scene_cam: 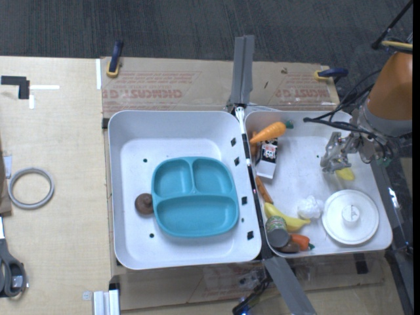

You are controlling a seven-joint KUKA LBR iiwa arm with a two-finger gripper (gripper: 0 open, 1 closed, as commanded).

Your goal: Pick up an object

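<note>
My gripper (pixel 333 163) hangs low over the right side of the right bin (pixel 298 172), reaching in from the right. A small yellow object (pixel 346 174) lies just below and right of its tip; whether it touches is unclear. Also in this bin are an orange carrot (pixel 269 132), a small white box with a black print (pixel 267 157), a yellow banana (pixel 287 216), a crumpled white lump (pixel 310 208), a round white lid (pixel 352 216), a dark can (pixel 278 233) and a small red-orange piece (pixel 300 242).
The left bin (pixel 131 149) holds a blue divided tray (pixel 195 196) and a brown round object (pixel 144 203) beside it. A grey tape ring (pixel 29 188) and scissors (pixel 10 274) lie on the bench at far left. Cables hang near the arm at right.
</note>
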